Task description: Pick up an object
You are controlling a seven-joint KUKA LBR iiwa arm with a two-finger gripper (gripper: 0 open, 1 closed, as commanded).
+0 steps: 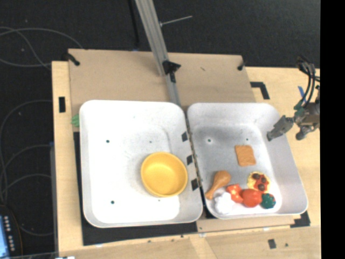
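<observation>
So the gripper [291, 127] sits at the right bin's [226, 117] upper right rim, fingers spread, holding nothing. Bowl [164, 174] is in the left bin [108, 123]. Right bin has a cracker [245, 155], a drumstick [217, 183], a pizza slice [259, 181] and a tomato [250, 197] bunched near its front edge.

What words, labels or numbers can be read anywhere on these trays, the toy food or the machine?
None can be read. The yellow bowl, the cracker, the drumstick and both white bins bear no print. The tool shows no legible mark; a lit screen at the lower left corner is too small to read.
</observation>
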